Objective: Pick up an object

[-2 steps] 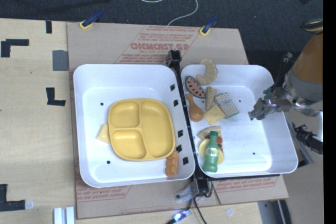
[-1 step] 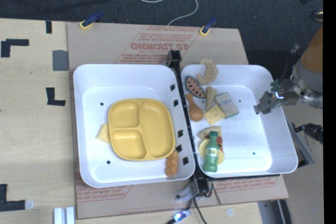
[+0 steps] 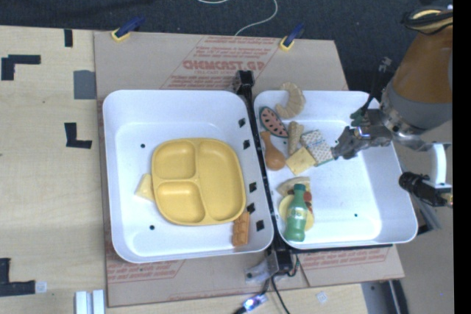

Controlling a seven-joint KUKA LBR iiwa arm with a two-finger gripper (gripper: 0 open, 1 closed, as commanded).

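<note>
My gripper point(image 3: 344, 147) hangs low over the middle of the right bin point(image 3: 401, 220), reaching in from the right. Just to its left lies a grey speckled block point(image 3: 317, 145), with a yellow cheese wedge point(image 3: 300, 160) beside it. Further left are a tan stick point(image 3: 295, 134), an orange piece point(image 3: 274, 156) and a watermelon slice point(image 3: 274, 121). A beige curved piece point(image 3: 292, 99) sits at the bin's back. A green bottle point(image 3: 296, 215) lies on a yellow item at the front left corner. Nothing shows in the gripper.
The left bin point(image 3: 121, 121) holds a yellow divided plate point(image 3: 199, 180), a pale yellow wedge point(image 3: 143, 187) at its left and a brown piece point(image 3: 241, 230) at its front right. A black divider clip point(image 3: 244, 81) sits between the bins. The right bin's right half is bare floor.
</note>
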